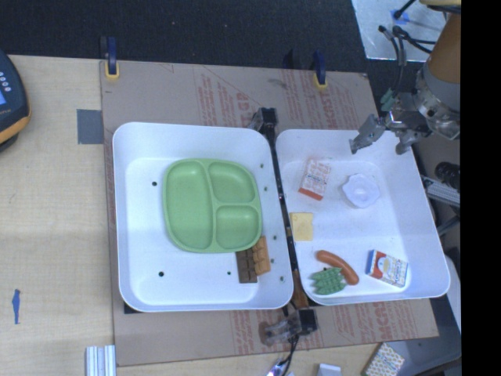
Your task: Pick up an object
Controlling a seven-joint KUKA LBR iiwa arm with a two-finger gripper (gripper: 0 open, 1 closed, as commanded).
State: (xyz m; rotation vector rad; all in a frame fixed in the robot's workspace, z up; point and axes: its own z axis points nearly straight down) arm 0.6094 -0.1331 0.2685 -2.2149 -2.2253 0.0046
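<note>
Camera view, left to right: left bin (133,210) holds a green divided plate (211,206) at centre, with a brown waffle-like block (254,262) touching its lower right edge. Right bin (407,210) holds a red-and-white packet (315,178) upper left, yellow cheese slice (301,226) by the divider, sausage (338,266) above a green leafy piece (327,282), a clear white cup (361,190), and a small carton (387,269) lower right. Gripper (385,137) hovers over the bin's upper right rim, fingers spread, nothing between them. Nearest candidate: the cup. Suggest centring over it and descending straight, clear of the rim.
</note>
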